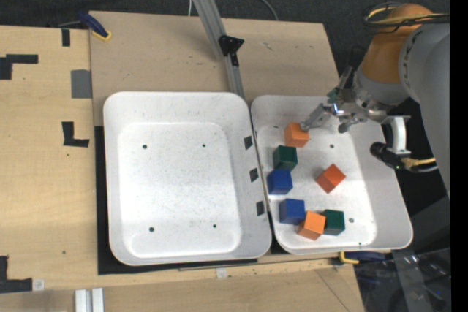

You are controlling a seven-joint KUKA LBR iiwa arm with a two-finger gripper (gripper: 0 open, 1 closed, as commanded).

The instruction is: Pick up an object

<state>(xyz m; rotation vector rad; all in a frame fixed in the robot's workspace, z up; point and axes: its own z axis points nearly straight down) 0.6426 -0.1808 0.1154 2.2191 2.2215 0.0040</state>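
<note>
Nearest me in the right bin [387, 226], spare cubes lay untouched. Farther back, toward its rear edge, my gripper [327, 118] hung with fingers apart beside an orange cube [296, 134]; I judged nothing was grasped yet.

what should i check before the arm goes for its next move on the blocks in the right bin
1. End effector position: above the upper part of the right bin, beside the upper orange block: ok.
2. Anything gripped: cannot tell.
3. Target free on top: the upper orange block has nothing on it: ok.
4. Crowding: the lower orange block sits tight against a blue block and a green block: not ok for an easy grasp.
5. Easier target: the red-orange block stands apart from the others: ok.
6. Bin wall clearance: the upper orange block lies away from the rim: ok.
</note>
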